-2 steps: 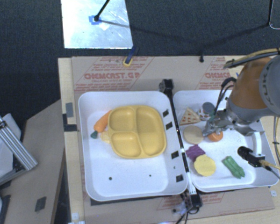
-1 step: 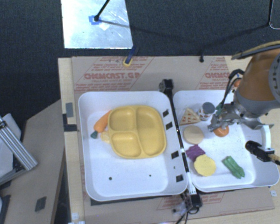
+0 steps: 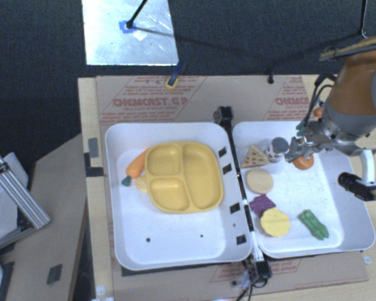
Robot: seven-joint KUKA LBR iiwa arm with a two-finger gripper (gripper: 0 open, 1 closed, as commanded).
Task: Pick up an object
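I'm hovering the claw [image 3: 299, 148] over the orange piece [image 3: 303, 162]; I cannot tell its opening, and it's risking nudging the neighbouring small can [image 3: 279, 147].

Glossy yellow plastic divided plate [image 3: 180, 177]; smooth white plastic bins [image 3: 180, 241]; matt printed cardboard underlay [image 3: 151, 99]; shiny metal sheet [image 3: 129, 30].

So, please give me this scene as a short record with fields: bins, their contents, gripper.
left bin: yellow tray; carrot beside the tray
right bin: wedge, beige disc, purple piece, yellow disc, green piece, orange piece
gripper: over the right bin, by the orange piece
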